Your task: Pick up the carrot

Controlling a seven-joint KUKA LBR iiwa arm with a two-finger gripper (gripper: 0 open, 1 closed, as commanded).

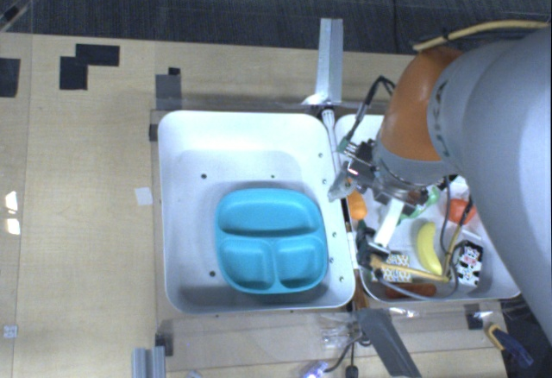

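I see two white bins side by side on the desk. The left bin has a blue tray in it, with three sections. My arm comes in from the right and hangs over the right bin, so it covers much of that bin. The gripper points down near the bin's left wall. I cannot tell how far it is open, and I cannot see anything between its parts. The carrot looks like the small orange piece just beside the gripper, close to the wall between the bins. A yellow banana lies nearby. A red and orange thing sits farther right.
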